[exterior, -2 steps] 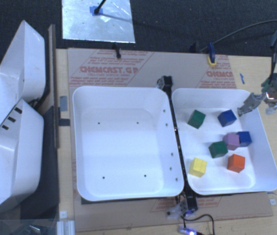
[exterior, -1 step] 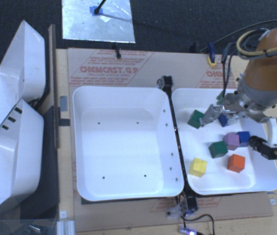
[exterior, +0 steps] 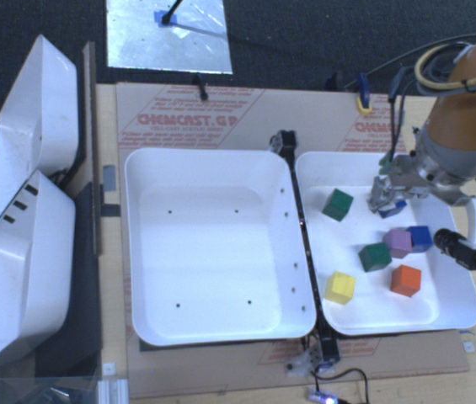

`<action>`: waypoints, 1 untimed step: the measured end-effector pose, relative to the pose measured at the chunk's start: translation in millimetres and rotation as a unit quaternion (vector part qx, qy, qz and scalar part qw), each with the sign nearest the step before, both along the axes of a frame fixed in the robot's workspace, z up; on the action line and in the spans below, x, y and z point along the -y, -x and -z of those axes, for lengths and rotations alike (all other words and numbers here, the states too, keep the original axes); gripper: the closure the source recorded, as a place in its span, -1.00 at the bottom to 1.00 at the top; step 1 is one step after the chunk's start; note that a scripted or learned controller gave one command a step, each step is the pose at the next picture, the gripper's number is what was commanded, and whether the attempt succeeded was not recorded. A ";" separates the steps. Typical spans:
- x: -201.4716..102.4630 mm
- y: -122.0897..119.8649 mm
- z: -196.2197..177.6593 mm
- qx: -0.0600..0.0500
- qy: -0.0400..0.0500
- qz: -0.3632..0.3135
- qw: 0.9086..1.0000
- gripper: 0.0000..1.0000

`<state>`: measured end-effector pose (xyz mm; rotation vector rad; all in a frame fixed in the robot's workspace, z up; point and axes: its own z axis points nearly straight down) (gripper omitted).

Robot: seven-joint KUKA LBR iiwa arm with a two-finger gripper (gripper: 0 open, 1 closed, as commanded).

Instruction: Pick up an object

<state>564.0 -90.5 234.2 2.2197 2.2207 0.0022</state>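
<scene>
Claw (exterior: 387,200): you see it low over the right bin, near its upper edge; whether it is wide or narrow you cannot tell, and no block shows in it.
Arm (exterior: 465,124): it comes in above and to the right of the claw, grey with an orange band.
Right bin (exterior: 448,314): the claw hangs inside its outline; all six blocks lie in it.
Green block (exterior: 337,204): just left of the claw, apart from it, alone.
Purple block (exterior: 398,241): just below the claw, touching the blue one on its right.
Blue block (exterior: 419,238): below and slightly right of the claw.
Dark green block (exterior: 375,257): below the claw, just beside the purple block.
Orange block (exterior: 405,280): further below the claw, apart from the cluster.
Yellow block (exterior: 340,287): below and left of the claw, near the divider.
Left bin (exterior: 212,175): well to the claw's left, on the bench (exterior: 238,112).
</scene>
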 end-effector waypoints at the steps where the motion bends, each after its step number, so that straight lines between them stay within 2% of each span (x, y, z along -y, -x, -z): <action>1: -41.2 -20.0 28.3 -0.002 -0.001 -0.002 1.000 1.00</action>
